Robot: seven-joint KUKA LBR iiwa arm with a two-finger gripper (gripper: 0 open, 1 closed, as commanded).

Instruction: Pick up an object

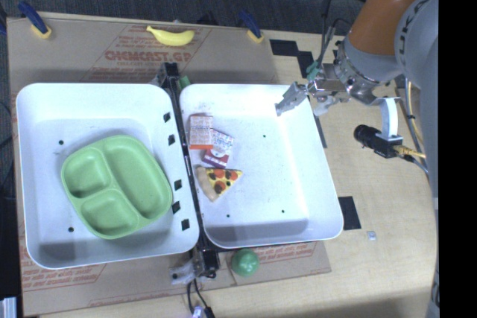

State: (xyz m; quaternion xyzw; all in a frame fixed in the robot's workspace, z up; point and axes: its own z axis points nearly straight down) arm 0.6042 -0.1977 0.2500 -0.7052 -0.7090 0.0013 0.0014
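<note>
While the arm (387, 18) reached in from the right, two white bins sat side by side on a cardboard sheet (216, 48) over the bench (387, 234). Left bin (37, 108) held a green divided plate (115, 185), lying flat near its middle. Right bin (298, 182) held three small items clustered against its left wall: a packet (200, 130) with red print, a smaller red-and-white wrapper (218, 147) touching it below, and a pizza slice (217, 181) just beneath those. Above the far right corner of the right bin hung the gripper (289, 102), well apart from the cluster and with nothing visible between its fingers; whether they were spread or closed could not be told. Behind the bins lay a banana (171, 34) on the cardboard, between two blue clamps (34, 18). In front of the right bin rested a green ball (244, 262).
</note>
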